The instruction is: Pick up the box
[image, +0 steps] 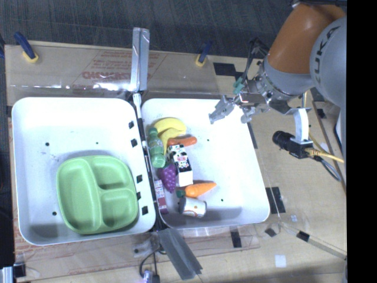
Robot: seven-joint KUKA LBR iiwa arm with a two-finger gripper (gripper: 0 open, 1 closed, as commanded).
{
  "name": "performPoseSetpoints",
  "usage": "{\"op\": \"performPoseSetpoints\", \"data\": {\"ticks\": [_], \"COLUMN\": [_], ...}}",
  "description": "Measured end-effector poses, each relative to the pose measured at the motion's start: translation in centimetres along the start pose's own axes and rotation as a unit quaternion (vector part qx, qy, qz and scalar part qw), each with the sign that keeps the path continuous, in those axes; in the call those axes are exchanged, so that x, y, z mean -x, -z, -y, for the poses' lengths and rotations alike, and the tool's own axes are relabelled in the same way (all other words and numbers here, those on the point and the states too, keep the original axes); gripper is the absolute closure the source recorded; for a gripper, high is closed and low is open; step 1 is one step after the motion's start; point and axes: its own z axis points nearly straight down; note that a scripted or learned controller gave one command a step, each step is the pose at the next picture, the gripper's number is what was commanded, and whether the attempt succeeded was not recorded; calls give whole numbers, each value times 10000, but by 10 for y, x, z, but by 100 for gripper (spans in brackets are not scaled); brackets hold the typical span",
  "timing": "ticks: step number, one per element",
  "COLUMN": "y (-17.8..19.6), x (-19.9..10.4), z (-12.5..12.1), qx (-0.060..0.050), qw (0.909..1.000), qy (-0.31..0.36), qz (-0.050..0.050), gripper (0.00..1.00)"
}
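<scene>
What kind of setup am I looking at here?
Most likely a robot lab picking bench: two white bins clamped onto cardboard, toy food like a banana and carrot, and a green divided plate.

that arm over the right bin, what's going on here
The grey and orange arm's gripper hovers over the upper right part of the right bin with nothing between its fingers. The box lies untouched among toy food along that bin's left side. A green divided plate sits in the left bin.
</scene>
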Motion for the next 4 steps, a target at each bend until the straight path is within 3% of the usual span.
{"op": "performPoseSetpoints", "data": {"ticks": [1, 2, 3, 4], "y": [-168, -161, -91, -90], "x": [-51, -51, -116, -177], "z": [34, 34, 25, -11], "qx": [-11, -33, 0, 12], "qw": [9970, 9972, 9942, 9942], "qy": [-771, -743, -1071, -1078], "qz": [-4, 0, 3, 8], "gripper": [0, 100, 100, 100]}}
